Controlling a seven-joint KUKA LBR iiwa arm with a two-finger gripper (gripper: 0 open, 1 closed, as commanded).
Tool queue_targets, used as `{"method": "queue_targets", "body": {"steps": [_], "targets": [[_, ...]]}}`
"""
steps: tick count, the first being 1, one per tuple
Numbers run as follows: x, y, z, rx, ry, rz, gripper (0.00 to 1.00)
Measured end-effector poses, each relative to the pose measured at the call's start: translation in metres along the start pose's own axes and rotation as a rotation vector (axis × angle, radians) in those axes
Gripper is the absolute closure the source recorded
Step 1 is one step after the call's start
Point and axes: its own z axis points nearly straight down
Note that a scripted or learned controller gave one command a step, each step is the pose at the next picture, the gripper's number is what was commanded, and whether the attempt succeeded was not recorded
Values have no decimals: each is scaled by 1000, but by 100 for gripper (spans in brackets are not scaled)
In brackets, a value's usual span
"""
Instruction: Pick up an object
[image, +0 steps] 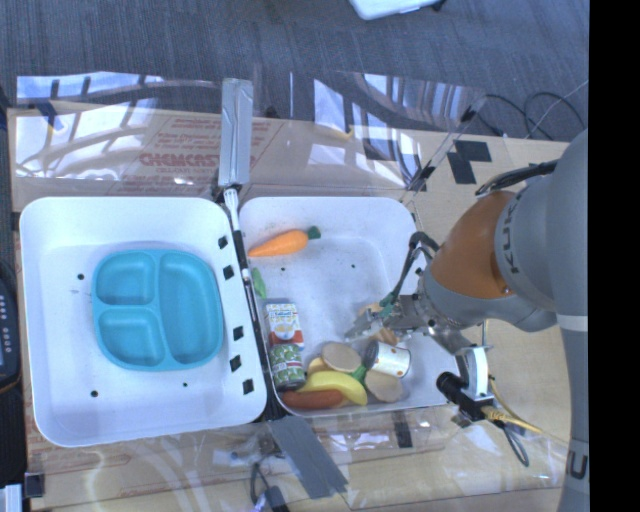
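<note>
My gripper (380, 320) reaches down into the right bin (330, 215), near its lower right part. It hangs just above a small silver can (392, 359). An orange toy carrot (282, 243) lies at the bin's upper left. A labelled jar (285, 343) lies along the left wall. At the near edge are a yellow banana (337, 386), a red piece (312, 400) under it, and two brown round pieces (341, 356) (384, 386). The wrist hides what is right under the gripper.
The left bin (50, 240) holds a blue divided plate (158, 307). A black divider with clips (236, 290) runs between the bins. The grey arm with its orange band (480, 255) covers the right bin's right wall. Cables (500, 415) lie at the lower right.
</note>
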Motion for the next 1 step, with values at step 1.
{"method": "queue_targets", "body": {"steps": [1], "targets": [[0, 1, -10, 0, 0, -3, 100]]}}
